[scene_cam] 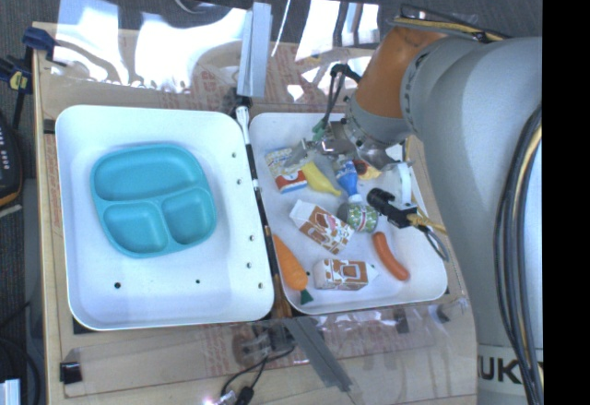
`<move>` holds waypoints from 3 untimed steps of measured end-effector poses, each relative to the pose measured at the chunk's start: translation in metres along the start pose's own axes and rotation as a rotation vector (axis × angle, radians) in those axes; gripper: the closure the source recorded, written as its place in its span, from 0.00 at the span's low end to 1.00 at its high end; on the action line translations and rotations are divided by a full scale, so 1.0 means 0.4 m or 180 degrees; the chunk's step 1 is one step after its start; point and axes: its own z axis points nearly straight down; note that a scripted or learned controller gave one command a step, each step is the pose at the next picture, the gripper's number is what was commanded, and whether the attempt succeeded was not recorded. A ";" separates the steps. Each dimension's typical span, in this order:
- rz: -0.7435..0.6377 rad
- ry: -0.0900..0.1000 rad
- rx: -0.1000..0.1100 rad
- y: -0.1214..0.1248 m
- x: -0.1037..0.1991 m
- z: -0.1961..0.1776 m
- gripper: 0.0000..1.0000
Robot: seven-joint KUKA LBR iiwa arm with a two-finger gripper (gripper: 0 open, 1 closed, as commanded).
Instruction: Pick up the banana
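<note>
Nearest the bench edge in the right bin (433, 288): a small carton (341, 274), a carrot (291, 267) by the left wall, a red sausage (391, 256) off to the right. Next row up, another printed carton (320, 226) and a green can (361, 217). Then the banana (320, 178), small and yellow, lying flat mid-bin, a red-and-white packet (288, 171) just beside it on the left and a blue bottle (348, 178) touching or nearly touching on the right. Looks like toy plastic, so probably light, stiff and a bit slick, prone to squirting out sideways; best bet a pinch across the thick middle, not the tapered ends, tight squeeze with that bottle crowding it. Gripper (334, 143) just beyond the banana, near the far wall, honestly can't tell how it's set. Blue divided tray (152, 200) over in the left bin (83, 131)
</note>
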 end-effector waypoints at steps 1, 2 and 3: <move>-0.0179 -0.0018 -0.0028 -0.048 0.007 -0.002 0.00; -0.0197 -0.0018 -0.0033 -0.043 0.009 -0.032 1.00; -0.0197 -0.0017 -0.0032 -0.043 0.010 -0.032 0.00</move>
